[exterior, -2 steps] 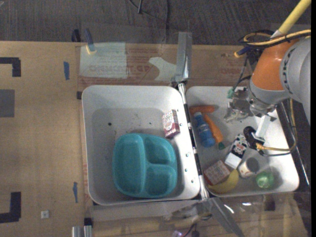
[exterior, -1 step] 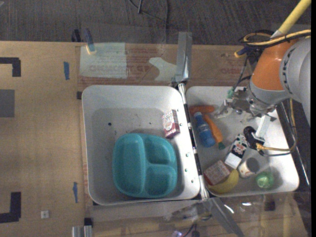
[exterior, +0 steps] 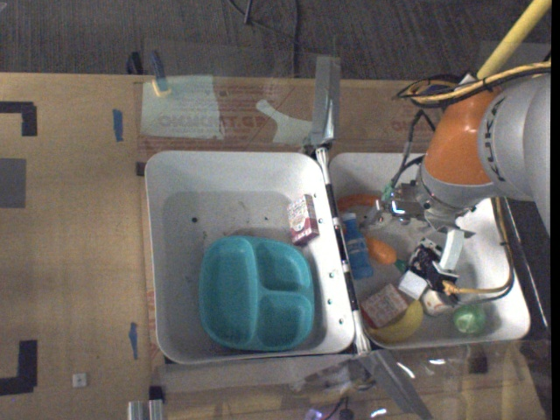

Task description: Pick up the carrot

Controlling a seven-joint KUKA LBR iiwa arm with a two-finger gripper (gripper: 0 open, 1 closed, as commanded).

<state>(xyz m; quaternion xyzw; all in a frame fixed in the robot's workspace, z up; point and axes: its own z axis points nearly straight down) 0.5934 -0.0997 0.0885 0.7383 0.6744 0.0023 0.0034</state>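
The carrot (exterior: 381,250), a short orange piece with a green end, lies in the right bin (exterior: 516,322) near its middle. My gripper (exterior: 386,213) hangs over the upper left part of that bin, just above and slightly beyond the carrot. The grey arm with its orange band reaches in from the right and covers the bin's upper right. The carrot rests on the bin floor, apart from the gripper.
Also in the right bin are a blue packet (exterior: 354,248) along the left wall, an orange item (exterior: 354,202), a yellow banana (exterior: 400,324), a brown box (exterior: 384,304) and a green item (exterior: 470,319). The left bin (exterior: 166,191) holds a teal divided plate (exterior: 256,291) and a small pink box (exterior: 302,220).
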